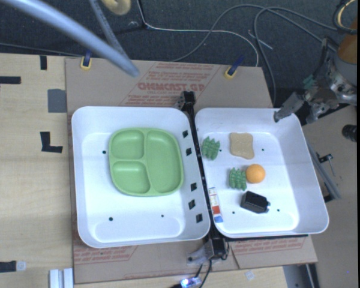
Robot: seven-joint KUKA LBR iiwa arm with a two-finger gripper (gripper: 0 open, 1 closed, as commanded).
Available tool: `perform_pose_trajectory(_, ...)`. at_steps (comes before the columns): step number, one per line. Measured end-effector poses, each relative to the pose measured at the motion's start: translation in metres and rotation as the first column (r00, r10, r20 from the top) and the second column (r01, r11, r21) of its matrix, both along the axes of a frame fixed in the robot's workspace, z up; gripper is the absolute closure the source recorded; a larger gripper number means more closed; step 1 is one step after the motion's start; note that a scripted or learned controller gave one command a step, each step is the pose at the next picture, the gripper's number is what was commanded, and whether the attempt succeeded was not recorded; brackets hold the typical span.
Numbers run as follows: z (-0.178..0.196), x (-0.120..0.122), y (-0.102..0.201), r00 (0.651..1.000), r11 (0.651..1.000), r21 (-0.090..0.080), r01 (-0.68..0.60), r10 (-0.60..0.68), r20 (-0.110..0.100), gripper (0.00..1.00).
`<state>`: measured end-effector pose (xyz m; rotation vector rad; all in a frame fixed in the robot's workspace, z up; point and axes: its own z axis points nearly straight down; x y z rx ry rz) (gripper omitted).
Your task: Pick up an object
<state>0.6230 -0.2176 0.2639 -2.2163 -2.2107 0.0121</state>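
Bins sit side by side on a cardboard sheet (168,80) laid over the surface (24,179), seen from the single overhead camera. In the left bin (84,221) a green divided plate (147,162) lies near the middle, a little toward twelve o'clock.

The right bin (306,212) holds the loose things. At its centre is an orange ball (255,173), with a green spiky toy (237,178) touching it at nine o'clock. A tan bread slice (242,145) lies at twelve o'clock from the ball, near but apart. A second green toy (210,148) rests at about ten o'clock, against the bin's left wall. A black block (254,203) lies at six o'clock from the ball, tilted. A small red and white packet (214,204) lies at eight o'clock, along the left wall.

The arm (342,71) comes in at the bin's two o'clock corner. Its gripper (282,114) hangs over the rim there, well apart from every object; whether the jaws are open or closed I cannot tell, and nothing shows between them.

Cables (240,29) trail over the dark floor at twelve o'clock. A grey bar (78,29) crosses the eleven o'clock corner.
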Motion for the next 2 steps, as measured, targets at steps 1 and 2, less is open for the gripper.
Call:
perform_pose_trajectory(1,0.008,0.002,0.001,1.000,1.000,-0.003,-0.004,0.004,0.012,0.00)
perform_pose_trajectory(2,-0.056,-0.003,0.001,1.000,1.000,-0.002,-0.004,0.004,0.006,0.00)
